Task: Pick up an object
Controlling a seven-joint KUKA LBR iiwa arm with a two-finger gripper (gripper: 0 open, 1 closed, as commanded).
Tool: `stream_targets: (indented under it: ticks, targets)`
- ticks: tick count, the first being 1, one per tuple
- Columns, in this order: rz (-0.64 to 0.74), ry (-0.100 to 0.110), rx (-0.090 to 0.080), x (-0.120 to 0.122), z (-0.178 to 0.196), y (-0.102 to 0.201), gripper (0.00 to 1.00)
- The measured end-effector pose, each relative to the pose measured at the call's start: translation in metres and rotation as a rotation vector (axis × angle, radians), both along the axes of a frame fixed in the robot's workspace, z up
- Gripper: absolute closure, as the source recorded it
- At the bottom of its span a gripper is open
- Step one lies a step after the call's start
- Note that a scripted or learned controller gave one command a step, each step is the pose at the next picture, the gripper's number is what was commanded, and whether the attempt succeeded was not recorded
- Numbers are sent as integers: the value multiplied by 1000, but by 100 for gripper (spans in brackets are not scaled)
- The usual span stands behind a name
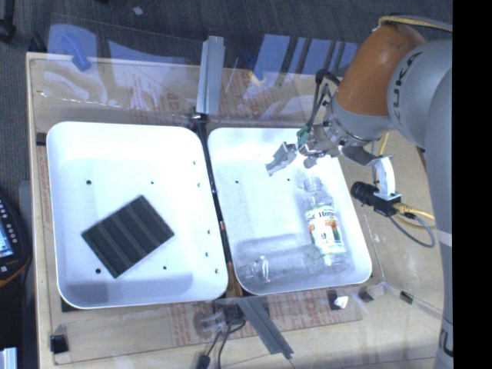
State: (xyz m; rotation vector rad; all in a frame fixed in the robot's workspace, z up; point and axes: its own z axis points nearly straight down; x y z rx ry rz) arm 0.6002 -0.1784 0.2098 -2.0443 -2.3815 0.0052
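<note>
end effector [290, 157] above right bin, labelled bottle [324, 225] just below.

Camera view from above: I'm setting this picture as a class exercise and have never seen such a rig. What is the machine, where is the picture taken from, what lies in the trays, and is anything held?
The grey and orange machine reaching in from the right is a robot arm. One fixed camera looks down at a slant on two shallow white bins. Its gripper hangs over the right bin, with nothing visible between its fingers. That bin holds a labelled clear bottle and another clear bottle lying along the near wall. The left bin holds a dark ribbed slab.
</note>
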Motion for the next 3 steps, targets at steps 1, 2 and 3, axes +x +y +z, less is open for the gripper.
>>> stream_targets:
  ticks: [1,2,3]
  targets:
    - [94,-3,1,-43,-44,-32,0]
    - [94,-3,1,-43,-44,-32,0]
    - [131,-5,0,-38,-40,-33,0]
